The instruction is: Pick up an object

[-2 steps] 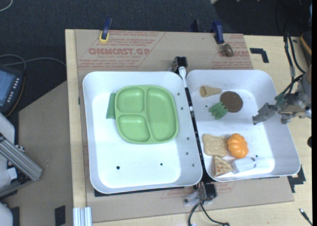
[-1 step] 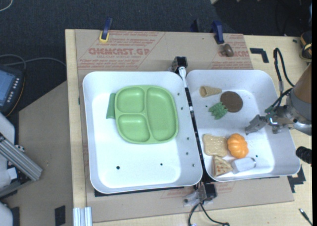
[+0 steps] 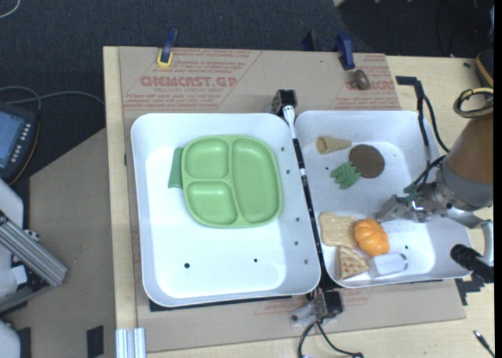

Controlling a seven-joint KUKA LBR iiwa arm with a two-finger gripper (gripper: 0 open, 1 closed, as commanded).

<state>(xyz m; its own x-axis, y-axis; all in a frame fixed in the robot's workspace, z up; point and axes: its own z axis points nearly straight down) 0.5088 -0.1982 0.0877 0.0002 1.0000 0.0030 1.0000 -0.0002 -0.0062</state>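
Note:
The right bin (image 3: 408, 125) holds several small items. An orange ball (image 3: 371, 236) lies on a pale bread slice (image 3: 336, 227). A triangular cracker (image 3: 351, 262) and a grey-white block (image 3: 388, 264) lie just in front of it. Farther back are a brown round cookie (image 3: 366, 160), a green leafy piece (image 3: 344, 175) and a tan cone (image 3: 332, 144). My gripper (image 3: 396, 203) hangs over the right half of this bin, just right of and behind the orange ball. It is open, with nothing between its fingers.
The left bin (image 3: 157, 254) carries a green divided plate (image 3: 231, 180) with a green cloth edge (image 3: 174, 168) under its left side. A black divider strip (image 3: 298, 168) runs between the bins. Cables (image 3: 423, 125) trail along the right bin's far right side.

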